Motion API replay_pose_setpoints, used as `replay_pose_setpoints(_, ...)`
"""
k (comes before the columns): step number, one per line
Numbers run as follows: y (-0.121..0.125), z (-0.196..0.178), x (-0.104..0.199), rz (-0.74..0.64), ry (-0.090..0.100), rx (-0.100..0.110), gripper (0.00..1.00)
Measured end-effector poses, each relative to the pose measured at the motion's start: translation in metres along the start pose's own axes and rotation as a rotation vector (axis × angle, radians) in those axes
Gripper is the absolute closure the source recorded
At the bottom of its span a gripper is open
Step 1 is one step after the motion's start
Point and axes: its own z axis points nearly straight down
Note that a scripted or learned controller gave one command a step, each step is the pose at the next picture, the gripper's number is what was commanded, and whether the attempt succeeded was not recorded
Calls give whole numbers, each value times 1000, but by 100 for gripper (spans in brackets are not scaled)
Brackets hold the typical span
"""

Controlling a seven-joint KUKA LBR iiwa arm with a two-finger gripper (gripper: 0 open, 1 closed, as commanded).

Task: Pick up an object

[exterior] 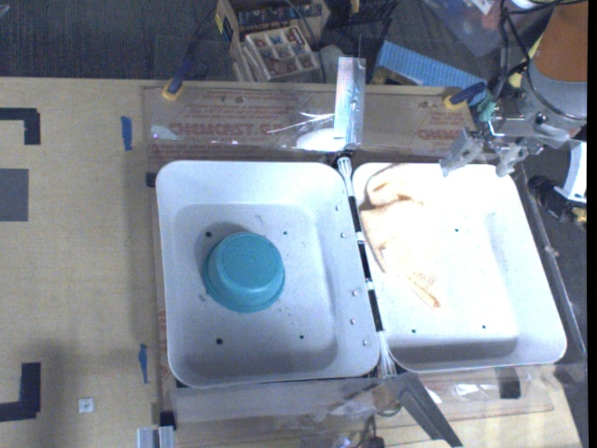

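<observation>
Hovering over the far right corner of the right bin [541,278], the gripper [480,160] hangs with its two fingers spread apart and nothing between them. Above it the arm's orange band [564,40] shows at the far right of the scene. Inside the right bin, against its left wall, lies a pale tan, crumpled thing [396,236], perhaps a cloth or a soft bag; glare washes it out too much to say which. It stretches from the far left corner toward the bin's middle, well apart from the gripper. Left of it, the left bin [187,203] holds a teal bowl [243,270], turned upside down, resting on the floor left of centre.
</observation>
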Motion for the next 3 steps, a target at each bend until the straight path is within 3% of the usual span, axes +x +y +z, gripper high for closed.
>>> replay_pose_setpoints(1, 26, 90, 54, -65, -1, 0, 0)
replay_pose_setpoints(2, 33, 187, 8, -196, -3, -9, 0)
replay_pose_setpoints(3, 34, 176, 7, -192, -3, -13, 100)
